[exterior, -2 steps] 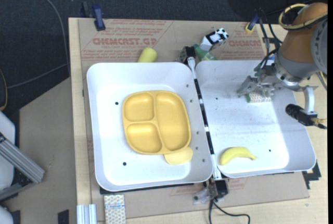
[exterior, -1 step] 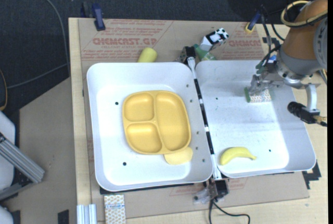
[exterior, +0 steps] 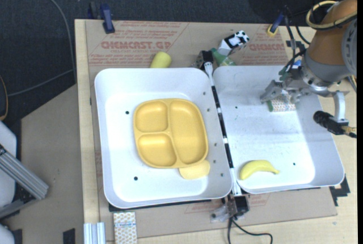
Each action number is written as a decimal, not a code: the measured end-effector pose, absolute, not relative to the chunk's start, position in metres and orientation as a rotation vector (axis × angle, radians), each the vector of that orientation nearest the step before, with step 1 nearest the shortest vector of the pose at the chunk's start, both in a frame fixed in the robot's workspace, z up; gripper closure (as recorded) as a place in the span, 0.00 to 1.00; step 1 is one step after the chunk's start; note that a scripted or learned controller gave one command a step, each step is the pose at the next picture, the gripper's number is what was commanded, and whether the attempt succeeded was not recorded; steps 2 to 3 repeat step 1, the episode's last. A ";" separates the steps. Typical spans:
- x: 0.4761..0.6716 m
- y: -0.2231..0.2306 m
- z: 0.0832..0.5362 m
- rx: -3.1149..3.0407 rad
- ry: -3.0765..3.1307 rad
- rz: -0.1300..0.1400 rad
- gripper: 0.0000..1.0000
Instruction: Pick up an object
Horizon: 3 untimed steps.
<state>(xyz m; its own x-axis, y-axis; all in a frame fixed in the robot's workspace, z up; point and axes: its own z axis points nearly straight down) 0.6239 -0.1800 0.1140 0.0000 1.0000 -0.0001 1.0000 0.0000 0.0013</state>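
The gripper (exterior: 282, 91) hangs low over the far part of the right bin (exterior: 317, 169), its fingers spread apart with nothing between them. Directly beneath and touching close to its tips lies a small patterned block (exterior: 282, 105), the nearest thing to take; its long side runs roughly across the bin, left to right. A banana (exterior: 258, 169) lies well nearer the camera and slightly left of the gripper, curved along the bin's front wall. Farther left, the other bin holds a yellow divided plate (exterior: 170, 133).
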 end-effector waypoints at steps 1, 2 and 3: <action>0.638 -0.201 0.089 2.216 2.217 0.006 0.00; 0.638 -0.201 0.089 2.216 2.217 0.006 0.00; 0.638 -0.201 0.089 2.216 2.217 0.006 0.00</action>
